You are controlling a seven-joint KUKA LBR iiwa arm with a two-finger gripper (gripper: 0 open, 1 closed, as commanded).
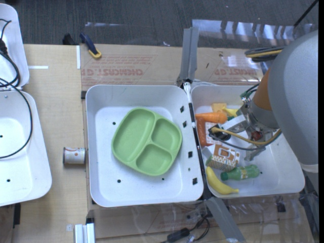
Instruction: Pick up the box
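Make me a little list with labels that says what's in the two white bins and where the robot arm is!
left bin: one green divided plate, lying flat
right bin: box, banana, green bottle, carrot, some other small items
box: orange and white, lying beside the banana and bottle, nothing gripping it
arm: reaches in from the right, above the right bin
end effector: low over the right bin's middle, just above the box
beside the bins: small can on the bench, left of the left bin

Arm [293, 100] hides end effector and right bin's [283, 184] middle.
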